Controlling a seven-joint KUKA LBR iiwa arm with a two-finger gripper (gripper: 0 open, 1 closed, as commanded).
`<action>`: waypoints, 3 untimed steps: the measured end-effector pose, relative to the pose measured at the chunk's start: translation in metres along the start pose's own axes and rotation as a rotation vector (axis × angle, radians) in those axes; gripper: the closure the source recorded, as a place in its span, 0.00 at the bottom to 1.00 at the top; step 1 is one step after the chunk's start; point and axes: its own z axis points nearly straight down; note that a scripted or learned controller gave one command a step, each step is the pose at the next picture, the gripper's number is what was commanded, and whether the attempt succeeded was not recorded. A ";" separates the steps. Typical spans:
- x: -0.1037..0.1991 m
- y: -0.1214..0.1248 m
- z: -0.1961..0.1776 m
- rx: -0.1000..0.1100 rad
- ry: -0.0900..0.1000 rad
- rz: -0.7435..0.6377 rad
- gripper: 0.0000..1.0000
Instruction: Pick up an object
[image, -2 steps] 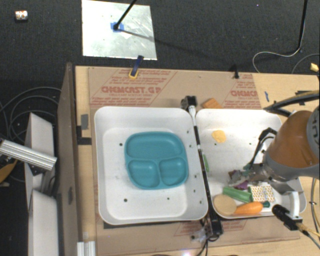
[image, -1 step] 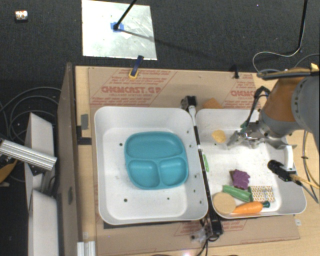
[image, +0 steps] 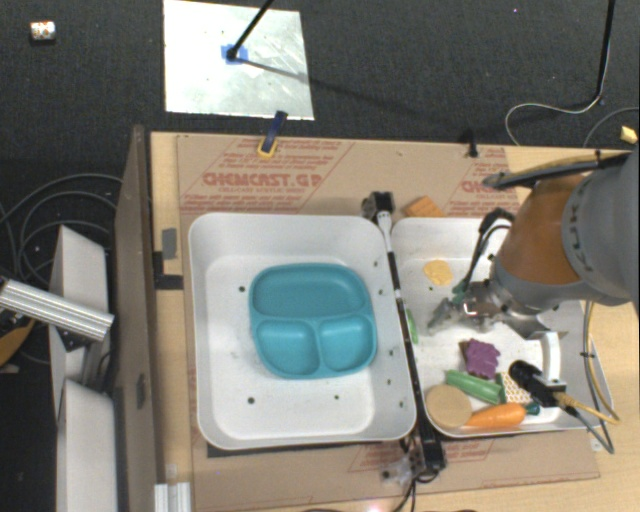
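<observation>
Carrot (image: 495, 416) in white bin (image: 450, 238) on cardboard (image: 300, 172)

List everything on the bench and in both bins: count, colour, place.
bins: two, white, side by side on the bench
divided plate: one, teal, middle of left bin
flat piece: one, yellow, right bin, far part
lumpy item: one, purple, right bin, near part
long item: one, green, beside the purple one
carrot: one, orange, right bin, near edge
disc: one, tan, right bin, near-left corner
wedge: one, orange, bench behind right bin
arm: one, grey with orange band, reaching from the right
gripper: one, above the right bin
</observation>
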 end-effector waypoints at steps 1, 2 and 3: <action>-0.065 0.057 -0.002 -0.007 -0.003 0.002 0.00; -0.058 0.014 -0.070 -0.002 0.000 0.004 0.00; -0.026 -0.034 0.002 0.001 0.001 0.003 0.00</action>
